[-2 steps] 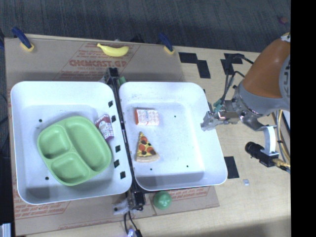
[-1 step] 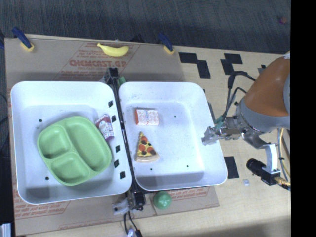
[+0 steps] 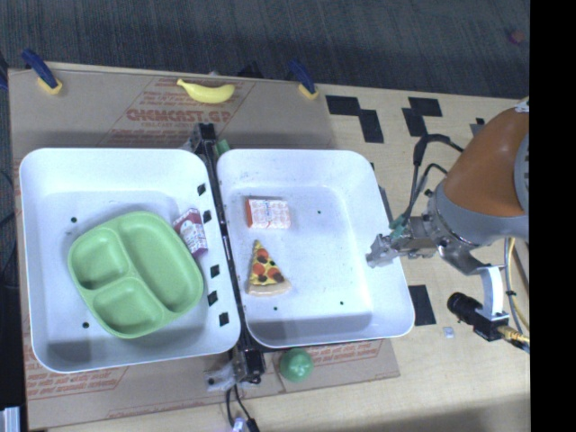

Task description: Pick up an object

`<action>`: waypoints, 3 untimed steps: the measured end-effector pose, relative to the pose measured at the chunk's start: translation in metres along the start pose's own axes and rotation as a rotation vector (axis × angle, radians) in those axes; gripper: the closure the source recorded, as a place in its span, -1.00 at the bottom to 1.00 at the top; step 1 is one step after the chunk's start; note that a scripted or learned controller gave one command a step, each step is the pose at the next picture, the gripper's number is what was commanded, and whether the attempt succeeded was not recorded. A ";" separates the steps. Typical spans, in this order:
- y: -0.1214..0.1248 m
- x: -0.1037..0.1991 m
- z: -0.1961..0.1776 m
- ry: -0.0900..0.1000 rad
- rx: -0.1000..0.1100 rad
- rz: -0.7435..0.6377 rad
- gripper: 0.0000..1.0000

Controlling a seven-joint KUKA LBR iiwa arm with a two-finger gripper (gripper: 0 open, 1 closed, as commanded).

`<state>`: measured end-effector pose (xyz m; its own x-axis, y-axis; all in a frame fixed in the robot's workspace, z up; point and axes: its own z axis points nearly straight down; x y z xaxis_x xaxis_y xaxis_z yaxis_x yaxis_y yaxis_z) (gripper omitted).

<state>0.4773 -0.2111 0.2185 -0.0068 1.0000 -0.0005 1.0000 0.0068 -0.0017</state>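
Lengthwise, pizza slice [image 3: 266, 269] tip toward far rim.

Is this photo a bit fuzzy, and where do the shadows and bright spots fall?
Camera view: soft overall, so the print on the small packet is unreadable; the claw at the right bin's edge is blurred. Lighting is even, with faint shadows beside the green tray and pizza slice. The white bin floors look bright but not glaring.

Pizza slice [image 3: 266, 269] flat in right bin [image 3: 360, 313] (tip pointing up), orange-white packet [image 3: 268, 212] just above.
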 end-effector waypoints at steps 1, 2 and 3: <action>0.057 0.000 -0.043 -0.001 -0.004 0.002 1.00; 0.042 0.000 0.001 0.000 0.001 0.000 1.00; -0.001 0.000 -0.011 0.000 0.001 0.001 1.00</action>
<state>0.4763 -0.2113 0.2290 -0.0063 1.0000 -0.0007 1.0000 0.0063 -0.0027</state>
